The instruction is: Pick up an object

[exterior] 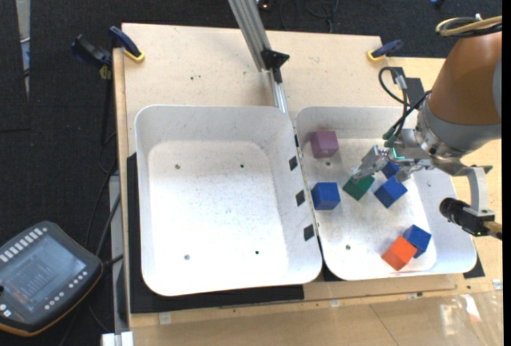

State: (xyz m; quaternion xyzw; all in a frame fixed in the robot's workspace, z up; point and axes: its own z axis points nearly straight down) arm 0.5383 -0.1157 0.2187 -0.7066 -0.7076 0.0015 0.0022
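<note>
The right bin [459, 260] holds several small blocks. A purple cube [323, 143] lies near its back left, and a blue cube [326, 196] sits by the left wall. A green block [358, 188] and a second blue cube [390, 192] lie mid-bin. A third blue cube [417, 239] touches an orange cube [398, 254] at the front right. My gripper [375, 165] hangs low over the middle of this bin, its tip just above the green block's back edge and beside the second blue cube. No block visibly sits in it.
The left bin [160, 129] stands beside the right one, sharing a divider with black clips [301, 196]. A slanted metal pole [243, 5] crosses the back of the bench. A teach pendant [36, 276] lies off the bench at the front left.
</note>
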